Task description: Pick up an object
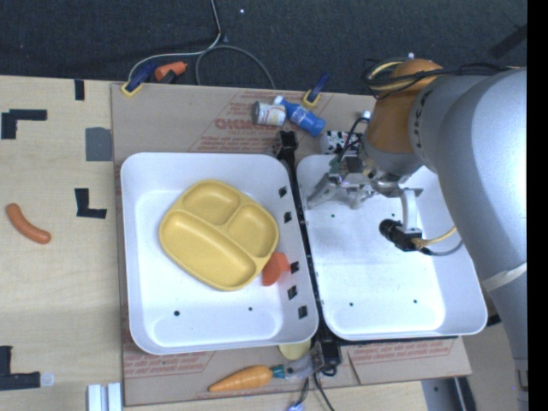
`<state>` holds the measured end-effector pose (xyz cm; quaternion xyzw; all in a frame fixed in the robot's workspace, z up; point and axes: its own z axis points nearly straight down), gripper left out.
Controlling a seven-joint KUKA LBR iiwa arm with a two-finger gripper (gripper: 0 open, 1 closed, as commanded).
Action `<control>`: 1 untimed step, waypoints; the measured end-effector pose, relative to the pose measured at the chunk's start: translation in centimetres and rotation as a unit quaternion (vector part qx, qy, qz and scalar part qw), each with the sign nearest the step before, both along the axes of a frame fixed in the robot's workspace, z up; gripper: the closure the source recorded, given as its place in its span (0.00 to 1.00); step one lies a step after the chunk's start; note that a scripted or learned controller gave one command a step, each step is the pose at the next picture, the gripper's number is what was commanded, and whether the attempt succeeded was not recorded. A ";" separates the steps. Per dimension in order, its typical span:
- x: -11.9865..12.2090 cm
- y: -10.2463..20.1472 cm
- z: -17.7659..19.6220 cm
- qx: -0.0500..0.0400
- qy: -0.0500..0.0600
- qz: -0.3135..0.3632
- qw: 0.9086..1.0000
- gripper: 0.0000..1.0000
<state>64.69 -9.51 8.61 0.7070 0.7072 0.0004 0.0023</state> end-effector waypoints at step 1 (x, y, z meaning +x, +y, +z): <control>2.3 -0.7 -0.1 0.001 0.001 0.001 1.000 0.00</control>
